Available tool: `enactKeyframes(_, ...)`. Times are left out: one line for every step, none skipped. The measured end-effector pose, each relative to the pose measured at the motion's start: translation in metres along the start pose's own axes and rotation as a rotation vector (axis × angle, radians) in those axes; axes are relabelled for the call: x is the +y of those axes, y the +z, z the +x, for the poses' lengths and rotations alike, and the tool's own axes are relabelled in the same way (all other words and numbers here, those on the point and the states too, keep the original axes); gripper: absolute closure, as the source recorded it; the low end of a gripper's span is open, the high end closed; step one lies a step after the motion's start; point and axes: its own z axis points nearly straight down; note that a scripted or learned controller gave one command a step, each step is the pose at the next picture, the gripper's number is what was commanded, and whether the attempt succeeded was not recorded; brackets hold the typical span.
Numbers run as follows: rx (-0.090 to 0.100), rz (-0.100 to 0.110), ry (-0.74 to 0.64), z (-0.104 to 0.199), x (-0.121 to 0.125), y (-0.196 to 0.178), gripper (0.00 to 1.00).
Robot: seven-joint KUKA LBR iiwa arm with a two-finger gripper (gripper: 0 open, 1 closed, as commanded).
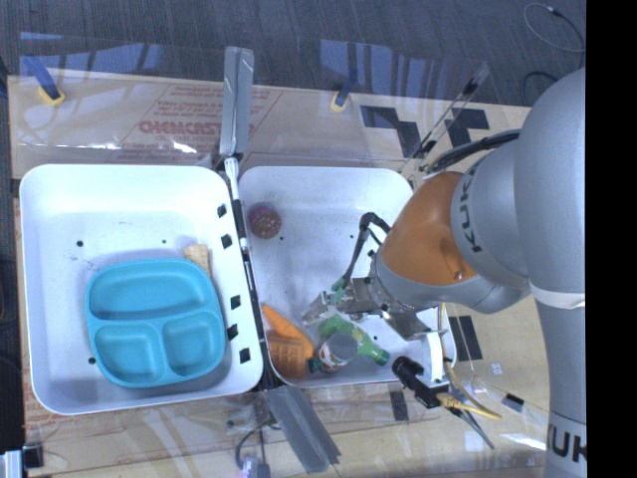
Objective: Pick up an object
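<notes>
At the bottom of the frame, you see the right bin holding a cluster of things against its lower wall: an orange piece at lower centre, just beside a green bottle lying on its side. The gripper sits low over this cluster, directly above the bottle, but you cannot tell how it is set or whether it has anything. Behind it, the arm's orange band and grey body fill the right side, with part of "KUKA" readable on the grey shell. Further up in that bin, a small dark purple ball lies alone near the dividing wall. In the left bin, a blue compartment tray rests at lower left. Beyond the bins, at upper left, faint red printing on the bench sheet is too blurred to read.
</notes>
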Motion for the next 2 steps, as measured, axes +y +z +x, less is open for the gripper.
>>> enactKeyframes(0.0, 0.001, -0.006, 0.0, 0.0, -0.009, 1.0)
enactKeyframes(0.0, 0.0, 0.195, 0.064, 0.044, -0.1, 1.0)
